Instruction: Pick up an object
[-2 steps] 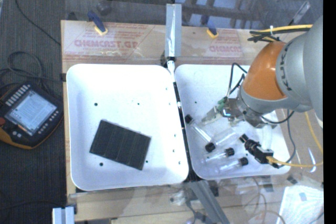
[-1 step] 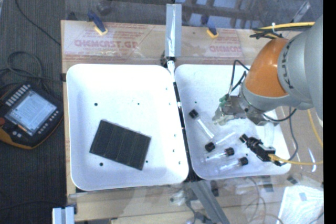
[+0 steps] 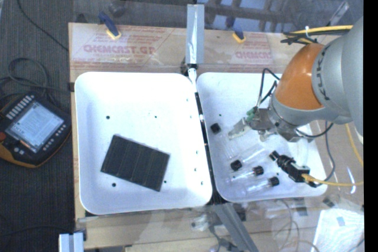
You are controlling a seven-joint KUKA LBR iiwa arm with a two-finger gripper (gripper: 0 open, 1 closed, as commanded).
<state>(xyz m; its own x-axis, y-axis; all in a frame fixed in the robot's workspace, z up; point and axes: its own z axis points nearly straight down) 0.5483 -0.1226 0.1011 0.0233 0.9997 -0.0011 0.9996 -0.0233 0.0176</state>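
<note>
The gripper [image 3: 239,128] is seen low over the right bin [image 3: 227,85], as the view shows it, near the middle of the bin's floor; whether it is released or clenched cannot be told, and nothing is seen held in it. The small black cube [image 3: 215,127] lies just beside it, towards the edge that is shared with the left bin [image 3: 136,97]; the capped vials [image 3: 258,171] are scattered nearer to the lower edge of the right bin, close to one another. No object is judged to be picked up yet.

Several failures can be expected from here. The cube is small and lies near the shared edge; if the gripper is brought down a little off centre, the cube may be pushed aside instead of being caught. The vials are clear, round and probably light; they may be rolled away by a touch, or squeezed out when the gripper is closed on them. As they lie near together, two may be touched at once, and neither may be gripped firmly. Near the lower edge the bin's wall may be struck before an object is reached. The dark ribbed panel [image 3: 135,162] lies flat towards the left bin's lower left corner; it is judged too wide to be grasped easily, so a try there may end with nothing lifted.
</note>
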